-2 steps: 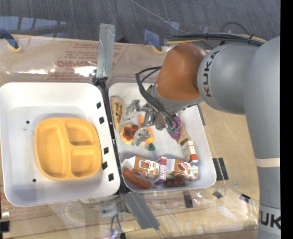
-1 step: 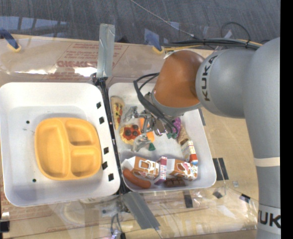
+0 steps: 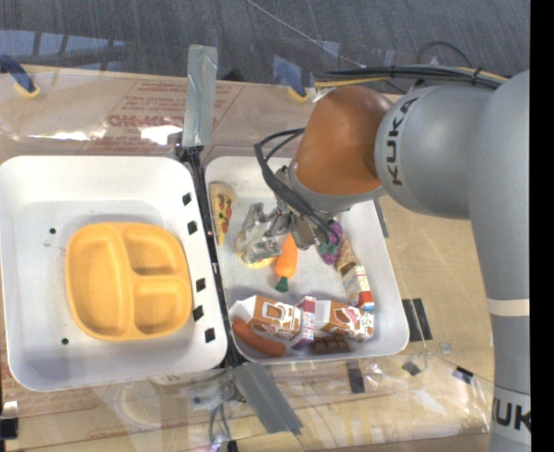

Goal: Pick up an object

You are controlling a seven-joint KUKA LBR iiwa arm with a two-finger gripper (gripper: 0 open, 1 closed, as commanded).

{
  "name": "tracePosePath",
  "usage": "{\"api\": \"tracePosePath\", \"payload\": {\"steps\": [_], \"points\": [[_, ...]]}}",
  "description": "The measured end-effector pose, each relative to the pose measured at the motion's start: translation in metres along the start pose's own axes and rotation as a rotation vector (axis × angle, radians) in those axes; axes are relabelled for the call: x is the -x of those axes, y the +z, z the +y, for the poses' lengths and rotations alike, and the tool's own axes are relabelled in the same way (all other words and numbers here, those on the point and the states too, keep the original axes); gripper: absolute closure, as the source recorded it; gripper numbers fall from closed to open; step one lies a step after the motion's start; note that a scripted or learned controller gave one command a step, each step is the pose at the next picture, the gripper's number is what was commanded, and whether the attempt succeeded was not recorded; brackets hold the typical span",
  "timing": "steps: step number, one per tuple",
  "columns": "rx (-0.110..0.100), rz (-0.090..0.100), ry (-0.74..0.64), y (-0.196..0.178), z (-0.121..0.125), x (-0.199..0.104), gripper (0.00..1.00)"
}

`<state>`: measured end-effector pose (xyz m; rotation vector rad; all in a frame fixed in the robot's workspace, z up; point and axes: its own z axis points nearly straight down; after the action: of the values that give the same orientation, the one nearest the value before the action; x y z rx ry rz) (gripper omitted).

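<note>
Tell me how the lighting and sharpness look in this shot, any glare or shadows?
Camera view: even, soft lighting; mild glare on the plastic sheet behind the bins; the arm throws a soft shadow over the right bin; the gripper and small toys look slightly soft; the yellow tray reads clearly.

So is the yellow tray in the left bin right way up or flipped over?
Right way up. The tray lies flat in the left bin with its three compartments facing the camera.

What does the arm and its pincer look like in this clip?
A thick, smooth grey arm with black KUKA lettering and a rounded orange band above the wrist. Thin black cables loop beside the band. The metallic silver pincer looks small against the arm.
</note>
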<state>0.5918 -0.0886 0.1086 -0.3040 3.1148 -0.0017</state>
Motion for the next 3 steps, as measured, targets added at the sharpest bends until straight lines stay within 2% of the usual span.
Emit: {"api": "tracePosePath", "payload": {"steps": [1,2,3], "points": [[0.0,0.001,0.0,0.0,0.0,0.0,0.0],[0.001,0.009,-0.246,0.015,-0.022,-0.061,0.0],[0.001,0.006,-0.249,0.004,-0.022,-0.059,1.0]]}}
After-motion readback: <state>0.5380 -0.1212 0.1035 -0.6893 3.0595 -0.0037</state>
